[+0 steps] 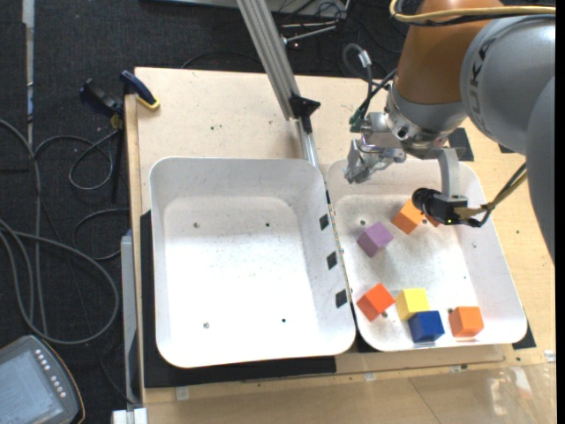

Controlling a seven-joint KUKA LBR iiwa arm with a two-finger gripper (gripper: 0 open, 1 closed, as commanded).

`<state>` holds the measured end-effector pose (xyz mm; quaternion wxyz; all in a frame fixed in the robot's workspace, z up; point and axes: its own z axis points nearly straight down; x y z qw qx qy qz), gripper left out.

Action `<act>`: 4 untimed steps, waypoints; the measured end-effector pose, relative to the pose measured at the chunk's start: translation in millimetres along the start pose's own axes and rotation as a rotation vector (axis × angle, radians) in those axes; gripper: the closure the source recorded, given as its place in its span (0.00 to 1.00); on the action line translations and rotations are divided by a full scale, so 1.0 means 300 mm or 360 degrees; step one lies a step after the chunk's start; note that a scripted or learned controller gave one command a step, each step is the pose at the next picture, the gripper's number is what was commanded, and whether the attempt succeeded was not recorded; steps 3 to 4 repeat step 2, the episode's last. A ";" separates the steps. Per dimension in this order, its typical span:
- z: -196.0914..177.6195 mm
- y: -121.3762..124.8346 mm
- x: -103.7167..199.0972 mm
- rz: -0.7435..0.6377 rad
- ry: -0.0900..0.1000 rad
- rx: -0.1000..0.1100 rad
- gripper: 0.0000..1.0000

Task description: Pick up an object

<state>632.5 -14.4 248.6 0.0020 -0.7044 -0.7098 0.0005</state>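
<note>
The gripper (362, 168) hangs over the back edge of the right bin (494, 272), and I cannot tell how it is set or if it has anything. The grey arm (494, 69) bends in from the right, wrist pointing down. Blocks sit in the right bin: a purple block (375, 238) turned cornerwise near the middle, an orange block (408, 218) behind it, and a red block (377, 300), yellow block (410, 302), blue block (426, 325) and another orange block (466, 321) along the front.

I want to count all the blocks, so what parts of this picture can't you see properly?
- Pincer: small and blurred in the camera view, so its grip is unclear.
- Orange block near the arm: partly covered by a black part.
- Blue block: overlaps the yellow block.
- Right bin: its far corner is hidden behind the arm.
</note>
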 end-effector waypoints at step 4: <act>0.045 -0.086 0.338 0.0000 -0.0001 0.0000 1.00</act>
